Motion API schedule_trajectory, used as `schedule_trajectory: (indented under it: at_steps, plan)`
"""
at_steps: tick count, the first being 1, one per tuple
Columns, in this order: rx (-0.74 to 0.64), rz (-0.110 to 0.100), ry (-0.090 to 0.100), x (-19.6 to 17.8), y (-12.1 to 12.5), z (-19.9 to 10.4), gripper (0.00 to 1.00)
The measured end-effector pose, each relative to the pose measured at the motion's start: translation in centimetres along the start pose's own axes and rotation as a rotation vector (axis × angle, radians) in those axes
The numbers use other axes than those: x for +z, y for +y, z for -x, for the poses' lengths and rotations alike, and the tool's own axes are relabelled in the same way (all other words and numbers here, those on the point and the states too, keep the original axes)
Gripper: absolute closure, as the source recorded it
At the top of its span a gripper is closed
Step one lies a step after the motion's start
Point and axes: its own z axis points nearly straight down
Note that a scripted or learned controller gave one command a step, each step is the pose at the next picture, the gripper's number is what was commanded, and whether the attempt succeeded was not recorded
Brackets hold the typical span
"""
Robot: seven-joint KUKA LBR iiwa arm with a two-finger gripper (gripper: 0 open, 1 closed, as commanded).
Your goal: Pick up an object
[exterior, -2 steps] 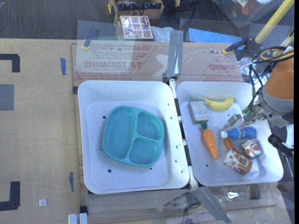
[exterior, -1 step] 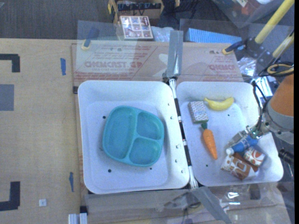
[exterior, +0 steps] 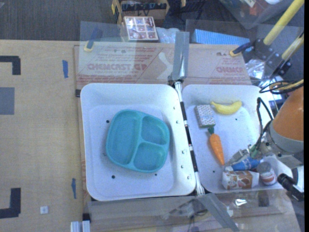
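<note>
Gripper (exterior: 241,156) work is what we are watching at the near right corner of the right bin (exterior: 251,98), where the grey arm (exterior: 289,124) with its orange band is reaching in from the right. The tool is hanging low over a cluster of small goods, and we are not managing to tell whether it is open or closed, since it is blurring into the clutter beneath it. We are seeing nothing lifted clear, so we are judging the pick as not yet made: the approach looks done, while the grasp and the lift are both left. Just beside the tool, a blue tube (exterior: 244,166) is lying on its side, and we are reading it as the likeliest target; it looks slim, smooth and inclined to roll. Touching it on the near side, a brown-and-white carton (exterior: 238,180) is sitting against the bin's front wall, with a small red-banded can (exterior: 267,177) just beside it. Moving outward, we are finding an orange carrot (exterior: 217,148) with its green top pointing away from us, then a speckled grey block (exterior: 204,115), then a yellow banana (exterior: 227,107) near the far wall. Well apart, in the left bin (exterior: 96,100), a teal divided plate (exterior: 138,140) is lying flat.
</note>
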Motion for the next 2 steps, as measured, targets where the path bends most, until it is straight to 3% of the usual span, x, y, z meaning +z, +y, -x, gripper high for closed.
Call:
schedule_trajectory:
  at_steps: [1,2]
  plan:
    - [0.151,0.0,0.002,0.3,10.6,-2.4,0.0]
    - [-0.037,0.001,-0.004,-0.1,8.3,-6.0,0.0]
